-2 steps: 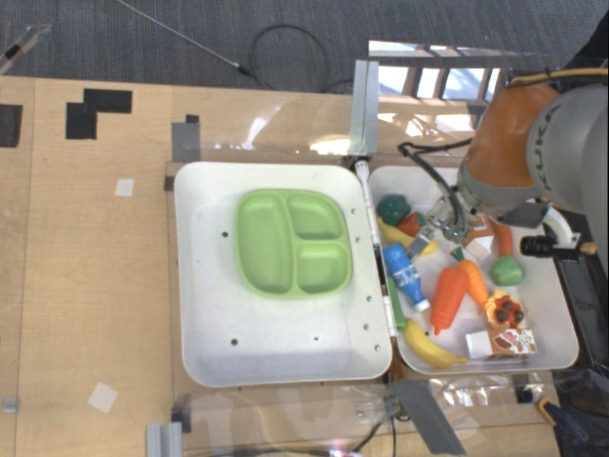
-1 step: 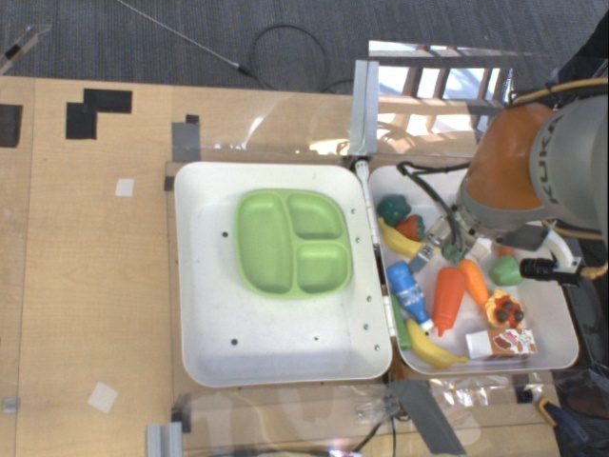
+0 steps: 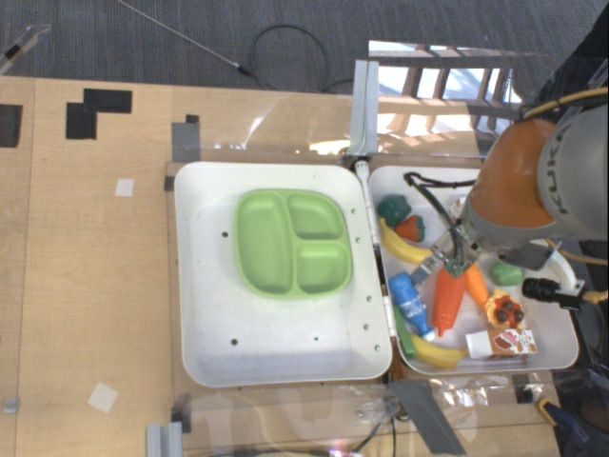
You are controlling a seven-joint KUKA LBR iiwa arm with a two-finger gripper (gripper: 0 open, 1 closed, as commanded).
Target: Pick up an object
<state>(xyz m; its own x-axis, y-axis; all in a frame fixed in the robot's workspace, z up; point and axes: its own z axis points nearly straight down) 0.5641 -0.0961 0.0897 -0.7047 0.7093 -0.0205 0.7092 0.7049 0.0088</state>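
Gripper [image 3: 449,258] low in right bin [image 3: 568,350], just above top of orange carrot [image 3: 448,298]; whether clenched or released, you cannot tell. Judge it lined up for carrot. Blue bottle [image 3: 412,302] just left of carrot, banana [image 3: 403,246] up-left: crowding risks a miss.

arm [image 3: 552,174]: cut off by right edge | gripper [image 3: 455,258]: tips lost among toys, grip unreadable | right bin [image 3: 571,346]: far part hidden under arm | green item [image 3: 507,274]: partly covered, too small to identify
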